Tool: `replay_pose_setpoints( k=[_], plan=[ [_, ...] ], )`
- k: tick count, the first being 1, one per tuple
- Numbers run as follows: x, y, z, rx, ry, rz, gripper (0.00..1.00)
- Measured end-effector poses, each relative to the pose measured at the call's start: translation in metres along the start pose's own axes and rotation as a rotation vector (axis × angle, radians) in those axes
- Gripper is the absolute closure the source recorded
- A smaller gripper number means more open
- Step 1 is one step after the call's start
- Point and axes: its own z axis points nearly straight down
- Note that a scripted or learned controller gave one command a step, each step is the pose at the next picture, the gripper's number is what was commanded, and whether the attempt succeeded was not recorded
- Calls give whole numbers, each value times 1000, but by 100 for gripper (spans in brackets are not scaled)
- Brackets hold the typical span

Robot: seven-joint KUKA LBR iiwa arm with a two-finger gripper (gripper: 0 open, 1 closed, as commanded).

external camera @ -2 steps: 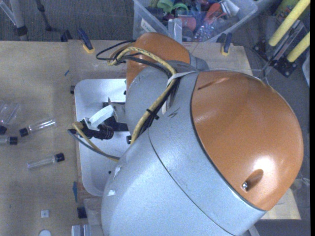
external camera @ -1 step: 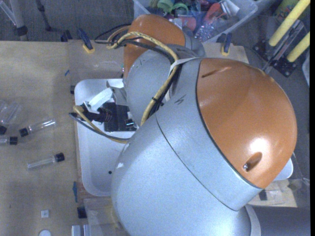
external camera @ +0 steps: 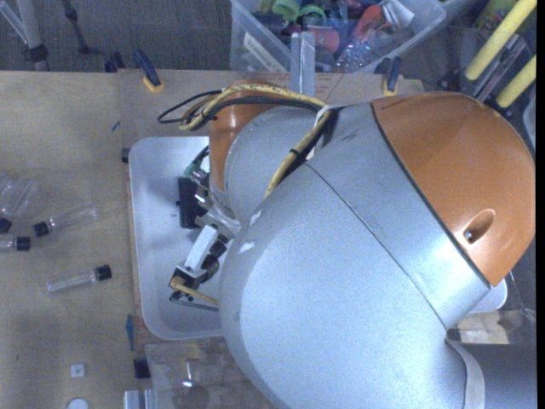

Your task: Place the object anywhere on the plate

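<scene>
Arm (external camera: 366, 254) bulk fills the foreground, hiding most of the bin (external camera: 153, 228). Gripper (external camera: 194, 281) low over bin's left floor; finger state: cannot tell. Object and plate hidden, location unknown. Judged step: reach or grasp. Next: confirm hold, then lift

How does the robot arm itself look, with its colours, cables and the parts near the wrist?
The arm is bulky, rounded, glossy grey, with an orange band. Yellow and black cables loop over it. The gripper is white and black, with small yellow parts.
</scene>
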Motion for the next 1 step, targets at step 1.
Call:
replay_pose_setpoints(
  k=[1],
  plan=[
    [-46,23,-69,0,1,-244,100]
  ],
)
